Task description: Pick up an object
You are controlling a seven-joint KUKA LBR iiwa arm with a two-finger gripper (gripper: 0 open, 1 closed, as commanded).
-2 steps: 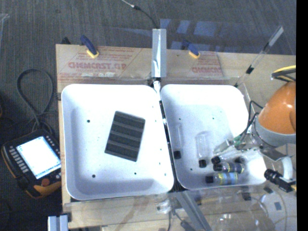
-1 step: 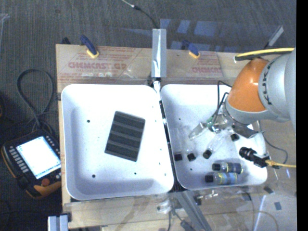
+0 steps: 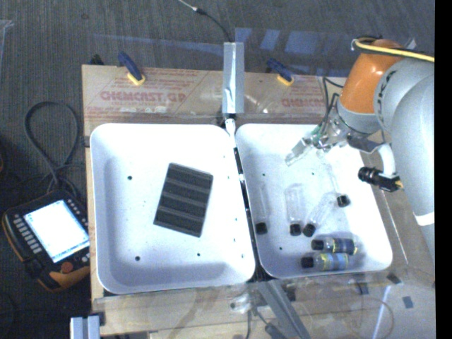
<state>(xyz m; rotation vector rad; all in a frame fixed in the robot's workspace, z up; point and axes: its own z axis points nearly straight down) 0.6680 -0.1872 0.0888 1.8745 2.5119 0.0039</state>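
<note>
My gripper hangs over the back part of the right bin, near its far wall, with nothing visibly in it. Below it in that bin lie several clear vials with black caps, such as one near the left wall, one in the middle and a tilted one. Two darker bottles with yellowish labels lie side by side at the front right. A black ridged rectangular block lies flat in the middle of the left bin.
The grey arm with its orange band fills the right side above the right bin. A metal post stands behind the seam between the bins. Blue clamps hold the back board. A teach pendant lies on the floor at the left.
</note>
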